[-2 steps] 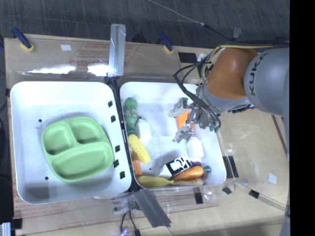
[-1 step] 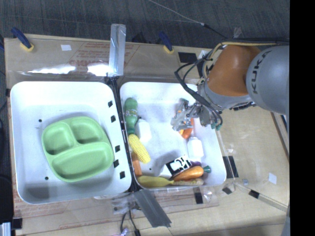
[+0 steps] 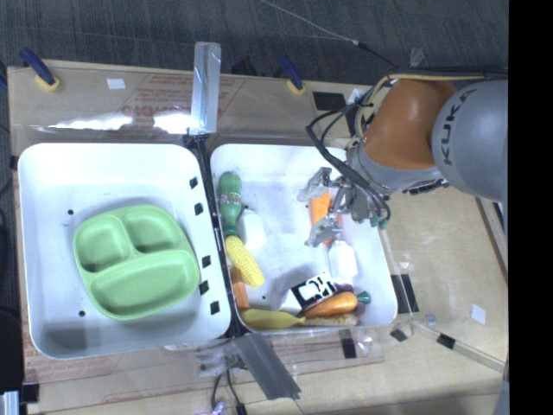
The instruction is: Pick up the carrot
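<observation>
The carrot (image 3: 320, 207) is a short orange piece lying in the right bin (image 3: 285, 158), in its right half. My gripper (image 3: 320, 207) reaches in from the right and stands over it, open. One metal finger (image 3: 313, 183) is just beyond the carrot's far end and the other finger (image 3: 325, 233) is at its near end. The carrot shows in the gap between them, and I cannot tell whether either finger touches it.
The right bin also holds a green cucumber (image 3: 229, 190), a corn cob (image 3: 244, 260), a white bottle (image 3: 343, 258), a banana (image 3: 270, 319), an orange pepper-like toy (image 3: 334, 303) and a black-and-white block (image 3: 313, 290). In the left bin (image 3: 39, 188) lies a green divided plate (image 3: 136, 260).
</observation>
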Tool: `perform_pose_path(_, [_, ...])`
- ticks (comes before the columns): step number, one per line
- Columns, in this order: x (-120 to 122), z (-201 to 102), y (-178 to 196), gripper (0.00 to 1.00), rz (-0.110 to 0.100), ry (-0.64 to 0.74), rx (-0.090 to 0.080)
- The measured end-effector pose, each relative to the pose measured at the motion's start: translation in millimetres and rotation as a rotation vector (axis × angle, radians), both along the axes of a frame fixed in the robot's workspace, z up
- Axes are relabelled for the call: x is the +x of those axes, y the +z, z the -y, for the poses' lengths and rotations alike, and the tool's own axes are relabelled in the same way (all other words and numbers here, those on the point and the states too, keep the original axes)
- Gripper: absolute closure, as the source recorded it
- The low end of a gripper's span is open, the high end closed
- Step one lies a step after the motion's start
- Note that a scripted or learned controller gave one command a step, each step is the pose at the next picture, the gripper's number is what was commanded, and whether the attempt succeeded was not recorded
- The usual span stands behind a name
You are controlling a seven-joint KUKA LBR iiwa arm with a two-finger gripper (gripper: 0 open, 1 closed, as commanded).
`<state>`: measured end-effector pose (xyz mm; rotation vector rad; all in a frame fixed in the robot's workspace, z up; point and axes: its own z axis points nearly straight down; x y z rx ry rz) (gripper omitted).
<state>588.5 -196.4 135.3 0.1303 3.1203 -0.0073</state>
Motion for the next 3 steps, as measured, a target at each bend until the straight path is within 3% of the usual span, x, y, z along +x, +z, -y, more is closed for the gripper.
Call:
perform_pose_path(1, [6, -7, -44, 0.00, -0.020, -0.122, 0.007])
perform_pose_path(2, [8, -8, -32, 1.00, -0.016, -0.116, 0.006])
perform_pose_path(3, [11, -9, 12, 1.00, -0.012, -0.414, 0.008])
